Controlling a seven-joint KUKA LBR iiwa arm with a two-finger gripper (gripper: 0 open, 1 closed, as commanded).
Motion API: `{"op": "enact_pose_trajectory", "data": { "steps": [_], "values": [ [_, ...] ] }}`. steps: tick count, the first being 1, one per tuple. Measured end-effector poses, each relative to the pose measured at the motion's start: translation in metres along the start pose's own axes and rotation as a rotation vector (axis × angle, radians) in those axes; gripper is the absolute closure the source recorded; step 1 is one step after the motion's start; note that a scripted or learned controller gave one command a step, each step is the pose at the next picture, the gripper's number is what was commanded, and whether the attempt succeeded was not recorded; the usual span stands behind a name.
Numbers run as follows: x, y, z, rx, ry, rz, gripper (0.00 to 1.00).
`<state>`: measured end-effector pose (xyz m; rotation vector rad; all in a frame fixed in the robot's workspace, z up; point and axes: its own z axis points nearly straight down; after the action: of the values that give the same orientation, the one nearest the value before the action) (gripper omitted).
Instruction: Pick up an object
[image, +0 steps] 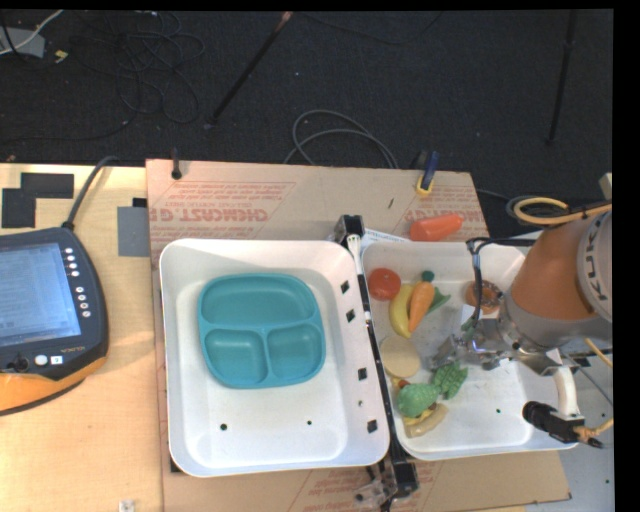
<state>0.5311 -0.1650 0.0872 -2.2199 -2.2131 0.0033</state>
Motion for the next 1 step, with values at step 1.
{"op": "enact_pose_trajectory", "data": {
  "steps": [1],
  "values": [
    [-0.0024,0.0361,-0.0006,-0.006,-0.003,-0.004,0.00]
  ]
}}
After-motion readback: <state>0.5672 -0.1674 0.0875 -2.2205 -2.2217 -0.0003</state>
